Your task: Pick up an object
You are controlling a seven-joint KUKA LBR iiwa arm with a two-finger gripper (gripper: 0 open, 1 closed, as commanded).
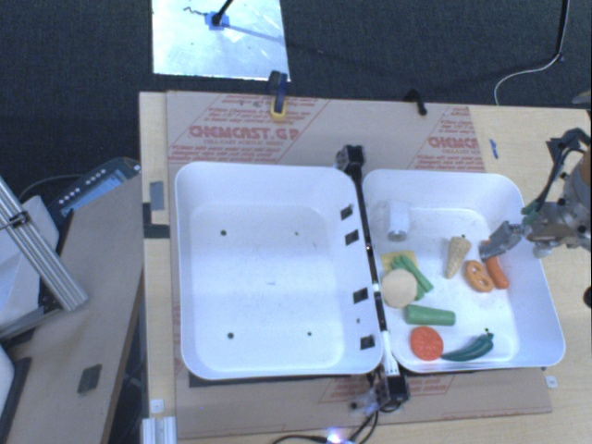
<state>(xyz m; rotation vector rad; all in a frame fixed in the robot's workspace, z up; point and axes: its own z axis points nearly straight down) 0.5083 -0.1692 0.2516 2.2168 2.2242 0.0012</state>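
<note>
At the three o'clock side of the right bin, toy foods lie scattered while the gripper hangs just above them, its tip over the carrot-like orange piece and the orange slice beside it. Whether its fingers are spread or pressed together cannot be told at this angle, and nothing is seen held. Toward nine o'clock from the slice stands a pale corn cob; further on sit a cream-coloured round piece and a green pod. At six o'clock lie a green cucumber-like stick, a red tomato slice and a dark green chilli. A small white cup-like item rests near twelve o'clock of the bin.

By the look of it the approach is in hand, the pick itself not yet made. The next move seems to call for a straight descent onto one piece, probably the orange one under the tip, with the fingers straddling it clear of the neighbouring slice, which touches or nearly touches it and could be nudged aside.

The left bin sits at nine o'clock. Under both bins a cardboard sheet carries red lettering that reads roughly "CHEMCAST GP", repeated at twelve o'clock of each bin; smaller print is illegible.
</note>
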